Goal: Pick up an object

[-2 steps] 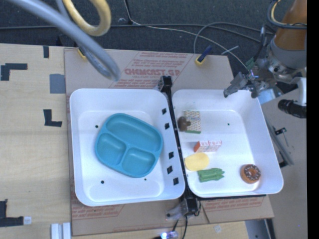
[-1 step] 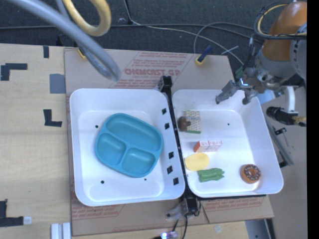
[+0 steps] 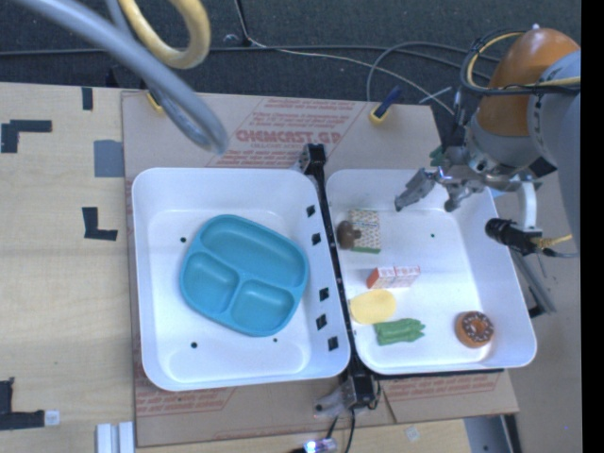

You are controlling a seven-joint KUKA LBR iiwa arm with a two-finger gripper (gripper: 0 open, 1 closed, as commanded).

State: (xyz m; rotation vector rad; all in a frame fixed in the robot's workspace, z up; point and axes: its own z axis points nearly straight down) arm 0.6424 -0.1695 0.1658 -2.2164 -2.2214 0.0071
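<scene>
Gripper [image 3: 436, 194] hangs over the far edge of the right bin [image 3: 491, 281], near its far right corner. Two fingers [image 3: 411, 194] splayed wide, nothing between them. Grey arm [image 3: 557, 111] with orange band [image 3: 519, 83] comes in from the right above it.

Right bin contents, all lying on the bin floor and apart from the gripper:
- Small patterned box [image 3: 363, 225] with a dark brown round piece [image 3: 347, 238] touching it, close to the bin's left wall, far half.
- Red-and-white packet [image 3: 393, 276] near the bin's middle.
- Yellow flat piece [image 3: 373, 306] just beside the packet on its near side, toward the left wall.
- Green toy vegetable [image 3: 400, 330], kind not clear, just near of the yellow piece, close to the near edge.
- Chocolate-iced donut [image 3: 474, 328] with sprinkles in the near right corner, well apart from the rest.

Left bin [image 3: 160, 206] carries a blue divided plate [image 3: 243, 274], three compartments, lying flat and slightly turned, about mid-bin.

Both bins sit side by side on a cardboard sheet [image 3: 283, 130] on the wooden surface [image 3: 57, 253]. Black clips [image 3: 321, 281] run along the seam between the bins. Grey hose [image 3: 142, 59] and yellow hose [image 3: 175, 12] cross the far left corner.
</scene>
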